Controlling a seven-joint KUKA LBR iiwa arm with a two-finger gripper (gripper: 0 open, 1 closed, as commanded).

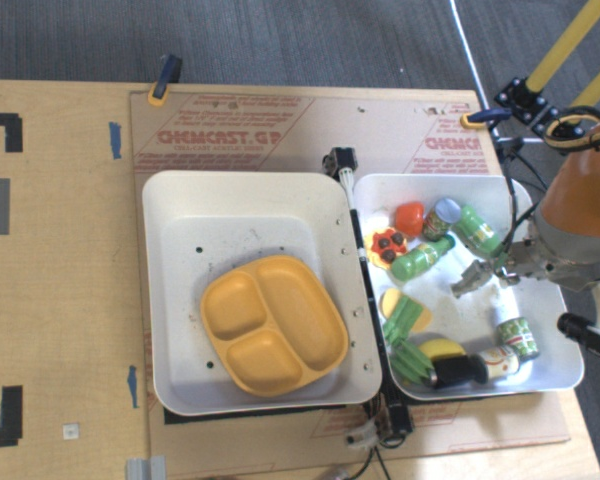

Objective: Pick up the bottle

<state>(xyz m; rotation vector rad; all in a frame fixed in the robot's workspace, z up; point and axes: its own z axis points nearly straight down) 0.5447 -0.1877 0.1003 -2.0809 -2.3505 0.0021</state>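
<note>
Gripper (477, 278) sits low in right bin (555, 373), mid-right of frame, fingers look slightly apart w/ nothing visibly between them. Bottle (420, 260), green, lies on its side just left of gripper, near but prob. not touching; not grasped, not lifted. So pick not done: approach only, grasp + lift left. Other bottle-like items nearby (515, 333), target ambiguous. Yellow tray (272, 323) in left bin (170, 208), untouched. Text readable: "CHEMCAST GP" on board (220, 133), upper left; item labels too small to read.
</note>
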